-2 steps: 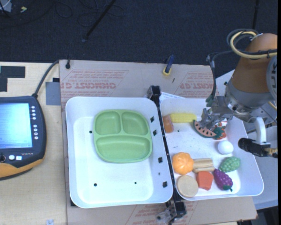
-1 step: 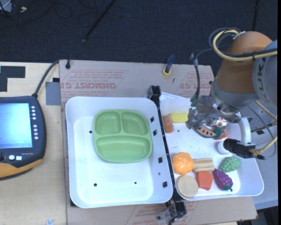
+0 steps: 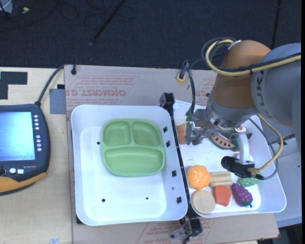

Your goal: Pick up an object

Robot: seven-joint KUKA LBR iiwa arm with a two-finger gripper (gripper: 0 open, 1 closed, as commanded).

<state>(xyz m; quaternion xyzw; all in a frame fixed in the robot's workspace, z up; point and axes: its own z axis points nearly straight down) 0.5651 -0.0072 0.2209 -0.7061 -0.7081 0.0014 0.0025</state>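
The gripper (image 3: 195, 132) hangs low in the right bin (image 3: 272, 186), beyond the orange ball (image 3: 198, 177) and close to the wall shared with the left bin (image 3: 91, 187). The wrist hides its tips, so I cannot tell whether it is wide or narrow, and nothing can be seen held in it.

The likeliest target, I judge, is the small orange piece (image 3: 181, 134), beyond the ball, to its left and pressed near that shared wall, just beside the gripper. A closing there could strike the wall or nudge the piece along it without catching it.

The watermelon slice (image 3: 224, 141) lies beyond the ball to its right, partly under the wrist. A blind descent could pin it flat.

The rest crowd around the ball. A tan stick (image 3: 220, 177) touches its right side and a round biscuit (image 3: 203, 201) sits just nearer. A red piece (image 3: 222, 195) and grapes (image 3: 242, 194) lie nearer and to the right. A grasp here may roll the ball away or catch two things at once.

The green plate (image 3: 133, 147), well left of the ball, looks too broad to grip.
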